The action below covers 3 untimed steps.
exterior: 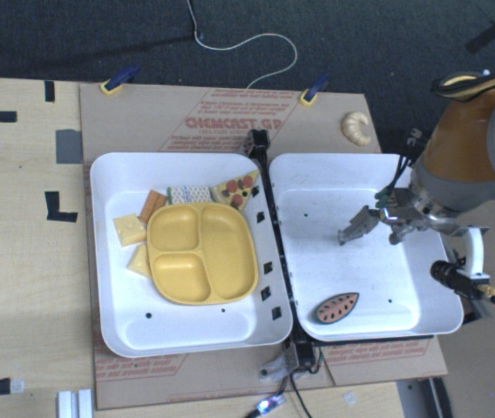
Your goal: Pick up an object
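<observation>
A little brown leaf [337, 307] lies flat near the front edge of the right bin [404, 168]. It looks light and thin, so pinching it across its narrow middle should work best. The arm [457, 159] leans in from the right, and its gripper [357, 227] hangs over the bin's middle, holding nothing; I cannot tell how wide it is.

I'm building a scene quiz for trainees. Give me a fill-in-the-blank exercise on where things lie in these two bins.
1. The yellow divided plate lies in the ____ bin.
2. The brown oval object lies in the right bin, near its ____ wall.
3. The tool hangs over the ____ bin.
4. The yellow divided plate has ____ compartments.

Missing words: left; front; right; three
</observation>
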Each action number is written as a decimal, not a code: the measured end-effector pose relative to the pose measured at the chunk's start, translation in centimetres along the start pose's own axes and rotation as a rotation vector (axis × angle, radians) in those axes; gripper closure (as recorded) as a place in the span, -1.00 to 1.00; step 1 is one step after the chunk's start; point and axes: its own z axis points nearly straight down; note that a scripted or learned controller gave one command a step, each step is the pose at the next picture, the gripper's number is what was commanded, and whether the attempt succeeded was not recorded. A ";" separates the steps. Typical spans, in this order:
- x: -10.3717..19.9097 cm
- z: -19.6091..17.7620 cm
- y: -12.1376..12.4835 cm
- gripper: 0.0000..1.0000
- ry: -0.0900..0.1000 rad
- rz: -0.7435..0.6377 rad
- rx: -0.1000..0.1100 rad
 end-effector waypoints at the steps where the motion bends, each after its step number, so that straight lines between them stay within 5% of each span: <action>1: 0.0 -0.8 0.3 -1.00 -0.002 -0.004 -0.014; 3: 0.9 9.2 -0.9 -1.00 -0.002 -0.004 -0.009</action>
